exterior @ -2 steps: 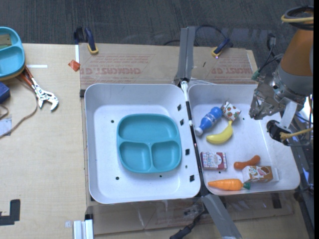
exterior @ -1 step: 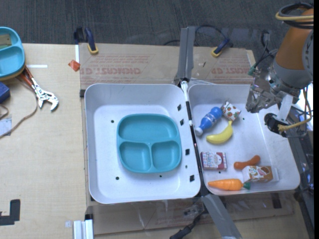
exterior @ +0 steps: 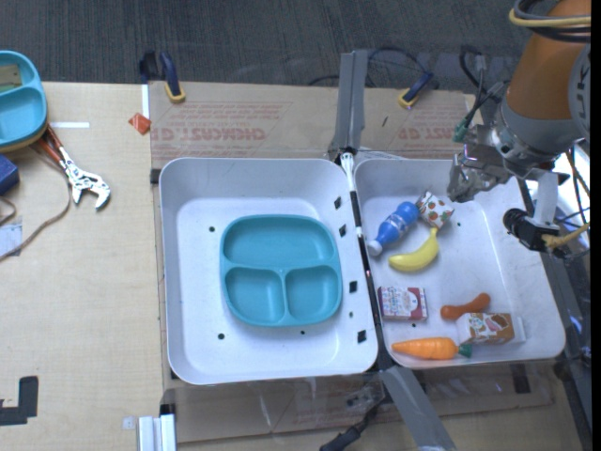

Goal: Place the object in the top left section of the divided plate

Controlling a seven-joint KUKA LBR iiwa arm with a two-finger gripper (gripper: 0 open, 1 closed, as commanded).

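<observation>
A teal divided plate (exterior: 281, 269) lies in the left bin (exterior: 188, 252), with one wide section at the far side and two smaller ones at the near side; all three hold nothing. My gripper (exterior: 464, 185) hangs over the far part of the right bin (exterior: 526, 280), just right of a small spotted toy (exterior: 434, 209). Its dark fingers point down and left, and I see nothing between them. A blue bottle (exterior: 394, 225) and a yellow banana (exterior: 416, 254) lie a little left of and below the gripper.
Nearer the front of the right bin lie a red-and-white carton (exterior: 402, 303), an orange sausage-shaped piece (exterior: 466, 306), a small brown carton (exterior: 490, 328) and a carrot (exterior: 427, 349). A metal divider (exterior: 355, 195) separates the bins. A wrench (exterior: 83, 182) and another teal plate (exterior: 19, 101) lie off to the left.
</observation>
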